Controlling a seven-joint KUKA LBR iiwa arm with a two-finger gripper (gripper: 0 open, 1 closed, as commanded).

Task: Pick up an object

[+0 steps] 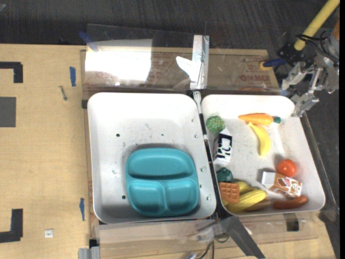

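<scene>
Gripper (305, 99) hangs at the far right corner of the right bin (318, 182), and I cannot tell if it is spread or closed. Toy foods lie inside this bin: carrot (257, 118), banana (262, 139), tomato (287, 167), corn (249, 199). Left bin (102, 123) contains a teal tray (161, 181)

tray (161, 181) in left bin (102, 112), banana (262, 139) in right bin (312, 161)

Dark carpet floor (161, 4) behind tan wooden bench (38, 161); black tape marks (15, 72) on benchtop.
</scene>
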